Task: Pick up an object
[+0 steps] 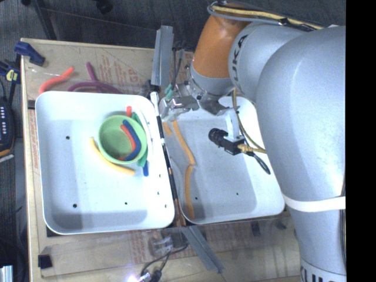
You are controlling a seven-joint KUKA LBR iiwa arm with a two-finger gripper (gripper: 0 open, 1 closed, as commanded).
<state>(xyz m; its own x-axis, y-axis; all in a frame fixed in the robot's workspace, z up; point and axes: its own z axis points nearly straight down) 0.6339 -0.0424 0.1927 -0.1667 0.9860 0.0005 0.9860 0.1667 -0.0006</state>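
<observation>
A green bowl (120, 140) lies in the left bin (88, 207), with a red curved piece (130, 141) and a blue curved piece (136, 135) inside it. A yellow strip (113, 162) sticks out from under the bowl. The right bin (235, 198) holds a thin orange strip (185, 150) near its left wall and a second one (189, 190) below it. My gripper (178, 103) hangs at the right bin's far left corner, just above the upper end of the orange strip. I see nothing held in it.
The big grey arm (294, 98) covers the right bin's right side. A black plug on a cable (226, 141) hangs over the bin's middle. Red and purple cords (88, 81) lie on the bench behind the left bin. A dark rail (164, 151) separates the bins.
</observation>
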